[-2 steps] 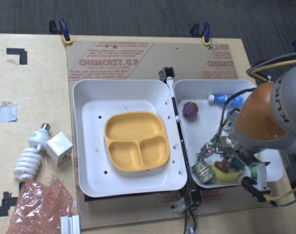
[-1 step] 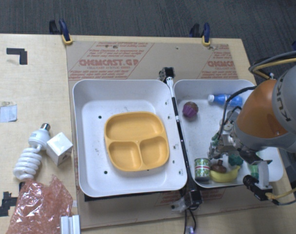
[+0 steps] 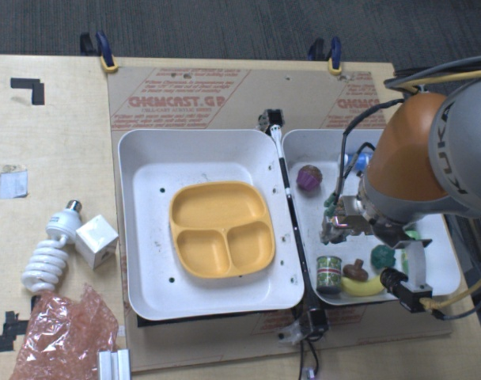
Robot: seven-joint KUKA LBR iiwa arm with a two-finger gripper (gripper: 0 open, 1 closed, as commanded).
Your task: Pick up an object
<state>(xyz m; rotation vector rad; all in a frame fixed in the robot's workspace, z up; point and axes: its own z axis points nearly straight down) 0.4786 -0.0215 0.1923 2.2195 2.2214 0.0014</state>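
Objects for picking lie in the right bin (image 3: 454,267): a purple ball (image 3: 308,178) near its far left corner, and along the near edge a small can (image 3: 329,274), a banana (image 3: 362,286) with a brown piece (image 3: 355,271) on it, and a green toy (image 3: 383,256). We see the arm (image 3: 418,161) reach in from the right, its gripper (image 3: 336,226) low over the bin, above the can. We cannot tell its opening or whether it has hold of anything. The left bin (image 3: 138,228) holds a yellow divided tray (image 3: 222,229). To pick well, we judge it best to centre over one item, the can being nearest, and descend straight, avoiding the bin wall.
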